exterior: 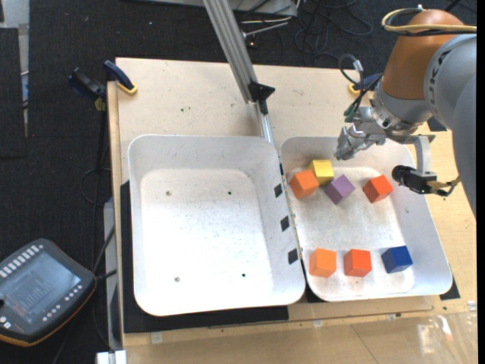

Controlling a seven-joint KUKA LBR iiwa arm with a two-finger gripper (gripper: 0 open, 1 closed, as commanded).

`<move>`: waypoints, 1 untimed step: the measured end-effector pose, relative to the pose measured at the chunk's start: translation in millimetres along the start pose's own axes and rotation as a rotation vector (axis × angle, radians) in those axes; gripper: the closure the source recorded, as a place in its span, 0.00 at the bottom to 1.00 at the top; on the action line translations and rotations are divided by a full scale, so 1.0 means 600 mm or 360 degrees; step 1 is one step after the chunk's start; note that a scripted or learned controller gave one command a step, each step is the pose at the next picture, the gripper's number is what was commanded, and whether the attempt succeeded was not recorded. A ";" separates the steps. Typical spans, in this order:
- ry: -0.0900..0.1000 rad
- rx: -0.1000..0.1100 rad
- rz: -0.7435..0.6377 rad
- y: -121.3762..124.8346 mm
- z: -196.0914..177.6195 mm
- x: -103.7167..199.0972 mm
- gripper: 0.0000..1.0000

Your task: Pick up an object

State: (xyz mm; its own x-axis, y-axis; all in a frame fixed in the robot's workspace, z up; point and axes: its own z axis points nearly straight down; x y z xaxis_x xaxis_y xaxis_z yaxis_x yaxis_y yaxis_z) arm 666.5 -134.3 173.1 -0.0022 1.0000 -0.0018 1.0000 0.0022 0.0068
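Bench (189, 89) — right bin (424, 279), seven blocks (339, 189)

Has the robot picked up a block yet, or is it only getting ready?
Only getting ready. Done: the claw has reached the far edge of the right bin, close to the yellow block. In hand: nothing that I can see between its tips. Left: all of the grabbing. The purple block, blue block and the orange and red ones all lie in that bin.
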 end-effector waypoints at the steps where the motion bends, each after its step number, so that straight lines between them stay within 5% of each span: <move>1: -0.0001 -0.0003 0.0004 -0.011 -0.099 -0.004 1.00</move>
State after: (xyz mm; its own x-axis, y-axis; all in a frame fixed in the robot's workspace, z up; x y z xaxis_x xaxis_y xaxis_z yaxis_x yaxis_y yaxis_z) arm 659.4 -136.7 232.5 0.0001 1.0000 -0.0023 1.0000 -0.0001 0.0087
